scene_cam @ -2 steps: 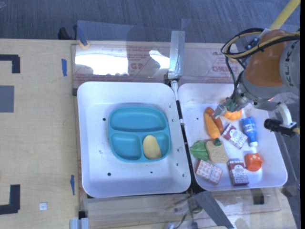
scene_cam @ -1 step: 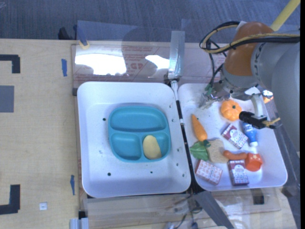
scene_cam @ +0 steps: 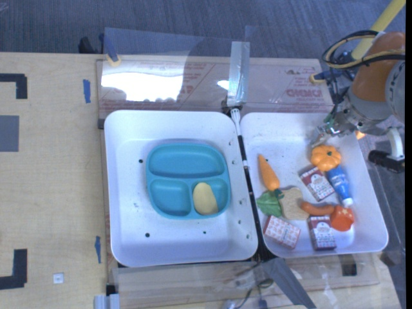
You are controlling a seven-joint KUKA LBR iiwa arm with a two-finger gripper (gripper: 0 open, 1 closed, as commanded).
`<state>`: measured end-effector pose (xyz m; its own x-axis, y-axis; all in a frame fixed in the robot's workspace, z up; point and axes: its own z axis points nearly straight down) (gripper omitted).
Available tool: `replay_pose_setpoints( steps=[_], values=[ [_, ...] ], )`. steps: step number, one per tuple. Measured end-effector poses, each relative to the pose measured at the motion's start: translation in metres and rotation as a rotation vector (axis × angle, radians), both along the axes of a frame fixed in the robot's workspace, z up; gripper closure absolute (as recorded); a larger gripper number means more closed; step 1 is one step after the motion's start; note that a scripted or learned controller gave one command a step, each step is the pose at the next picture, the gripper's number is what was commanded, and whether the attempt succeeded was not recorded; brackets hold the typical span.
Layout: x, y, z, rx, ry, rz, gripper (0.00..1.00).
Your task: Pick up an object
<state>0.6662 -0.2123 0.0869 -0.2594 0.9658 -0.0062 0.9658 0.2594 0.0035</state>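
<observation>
The right bin (scene_cam: 283, 129) holds several toy foods. Among them are an orange pumpkin (scene_cam: 326, 158), a carrot (scene_cam: 268, 172), a blue tube (scene_cam: 341, 187), a small red box (scene_cam: 317, 184), a red sausage (scene_cam: 318, 207) and a red tomato (scene_cam: 342, 219). A second red box (scene_cam: 322, 232), a pink box (scene_cam: 282, 231), a green leaf (scene_cam: 270, 203) and a bread slice (scene_cam: 295, 203) lie nearer the front. My gripper (scene_cam: 329, 129) hangs at the bin's far right corner, just behind the pumpkin and apart from it.
The left bin (scene_cam: 122, 172) bears a blue divided plate (scene_cam: 187, 179) with a yellow potato (scene_cam: 205, 198) in its front right compartment. A clear panel (scene_cam: 167, 69) stands behind the bins. Cables loop over the arm (scene_cam: 376, 76) at upper right.
</observation>
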Motion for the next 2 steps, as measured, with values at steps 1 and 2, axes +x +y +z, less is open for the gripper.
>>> replay_pose_setpoints(
  steps=[1,2],
  values=[
    [-0.0013,0.0674,-0.0002,0.006,0.002,0.065,1.00],
    [-0.0023,0.0650,-0.0008,0.006,0.004,0.062,0.00]
  ],
)
